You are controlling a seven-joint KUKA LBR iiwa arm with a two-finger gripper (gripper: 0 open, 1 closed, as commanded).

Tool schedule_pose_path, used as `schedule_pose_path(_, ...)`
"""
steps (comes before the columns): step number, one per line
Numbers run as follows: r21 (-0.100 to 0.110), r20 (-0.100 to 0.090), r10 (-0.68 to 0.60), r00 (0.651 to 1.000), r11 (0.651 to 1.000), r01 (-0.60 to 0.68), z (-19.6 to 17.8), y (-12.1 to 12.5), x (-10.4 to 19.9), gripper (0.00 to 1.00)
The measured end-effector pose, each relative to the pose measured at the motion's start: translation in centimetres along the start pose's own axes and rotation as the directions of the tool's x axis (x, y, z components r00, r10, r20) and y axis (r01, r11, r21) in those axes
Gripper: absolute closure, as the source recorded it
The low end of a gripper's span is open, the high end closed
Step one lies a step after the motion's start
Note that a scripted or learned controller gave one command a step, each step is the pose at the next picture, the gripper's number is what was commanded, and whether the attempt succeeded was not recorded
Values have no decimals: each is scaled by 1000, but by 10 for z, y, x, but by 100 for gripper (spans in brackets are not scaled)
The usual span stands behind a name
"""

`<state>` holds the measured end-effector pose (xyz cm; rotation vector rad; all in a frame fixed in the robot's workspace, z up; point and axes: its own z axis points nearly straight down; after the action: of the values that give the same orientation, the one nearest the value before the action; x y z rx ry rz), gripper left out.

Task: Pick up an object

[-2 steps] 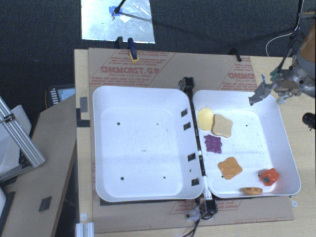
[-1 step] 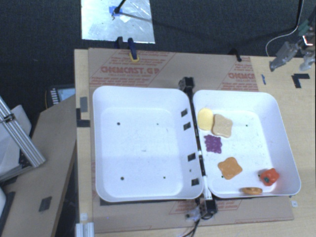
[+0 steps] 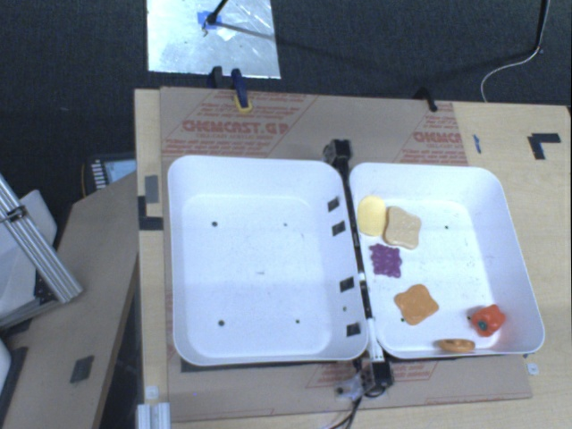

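The right bin [image 3: 500, 206] holds several small food toys. A pale yellow round piece [image 3: 371, 214] lies at its left side, touching a tan bread slice [image 3: 403, 228]. Below them sits a purple grape cluster [image 3: 386, 260], then an orange flat piece [image 3: 416, 303]. A red-orange pepper [image 3: 488, 320] rests near the front right corner, and a small orange piece [image 3: 456, 345] lies against the front wall.
The left bin [image 3: 192, 186] stands beside the right one, joined by a black clip strip [image 3: 350, 248]. Both sit on a cardboard sheet [image 3: 295, 119]. A shiny metal plate [image 3: 213, 23] lies beyond the bench, and an aluminium rail [image 3: 31, 244] is at the left.
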<state>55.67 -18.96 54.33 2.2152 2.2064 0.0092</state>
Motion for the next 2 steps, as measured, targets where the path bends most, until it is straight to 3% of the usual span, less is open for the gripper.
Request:
schedule_pose_path(1,6,-3,-11,1000,1000,11,-4,3,4,100)
schedule_pose_path(2,22,-10,-15,1000,1000,15,92,-5,79,100)
